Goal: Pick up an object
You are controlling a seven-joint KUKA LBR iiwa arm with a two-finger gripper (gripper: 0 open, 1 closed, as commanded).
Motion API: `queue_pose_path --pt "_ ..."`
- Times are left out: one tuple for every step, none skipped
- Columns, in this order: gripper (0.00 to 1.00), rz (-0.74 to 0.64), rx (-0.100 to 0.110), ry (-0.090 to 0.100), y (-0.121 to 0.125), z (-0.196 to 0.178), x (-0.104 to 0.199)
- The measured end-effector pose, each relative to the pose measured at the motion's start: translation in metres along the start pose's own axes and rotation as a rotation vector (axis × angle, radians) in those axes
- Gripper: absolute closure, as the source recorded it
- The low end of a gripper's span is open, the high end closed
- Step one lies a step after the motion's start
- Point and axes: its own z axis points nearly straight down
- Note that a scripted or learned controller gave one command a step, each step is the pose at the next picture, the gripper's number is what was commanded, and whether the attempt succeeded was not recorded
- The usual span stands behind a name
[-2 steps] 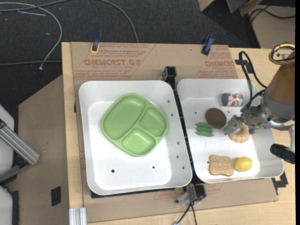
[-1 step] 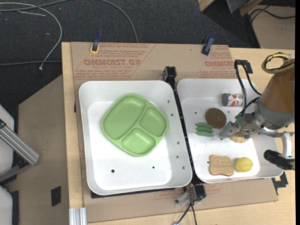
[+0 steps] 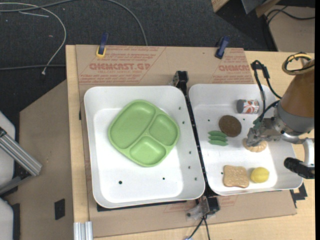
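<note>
Dark speckled carpet across the top of the frame, crossed by thin pale cables; below it a worktop [image 3: 75, 134] of raw tan board, topped by a cardboard sheet [image 3: 150, 59] printed twice in red, the left print reading roughly "CHEMCAST G.P", the right one too blurred to read. Two blue clamps [image 3: 102, 44] pinning that sheet at its upper edge. Two shallow white bins, smooth plastic with rounded corners, side by side: left bin [image 3: 100, 184] mid-frame, right bin [image 3: 210, 99] toward the right. In the left bin, one matte green plate [image 3: 144, 132], rounded-square, tilted, divided into three compartments. In the right bin, six small things: one little silver can [image 3: 248, 106] lying on its side at upper right with red marking that cannot be read; one flat dark brown disc [image 3: 230, 125]; one green ridged piece [image 3: 217, 137] just left of the disc; one tan, rough-edged round piece [image 3: 254, 145] at mid-right; one square beige cracker-like slab [image 3: 235, 176] at lower centre; one smooth yellow lemon shape [image 3: 259, 174] just beside the slab. Grey arm with orange band entering from the right edge, tool [image 3: 258, 132] down directly over the tan round piece, seemingly touching it; open or clenched, cannot tell.
</note>
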Motion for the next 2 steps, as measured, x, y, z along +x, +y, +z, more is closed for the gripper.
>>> queue_pose_path --pt "1.0 -0.001 -0.002 -0.002 0.001 -0.062 0.003" --pt "1.0 -0.001 -0.002 -0.002 -0.001 -0.123 0.003"
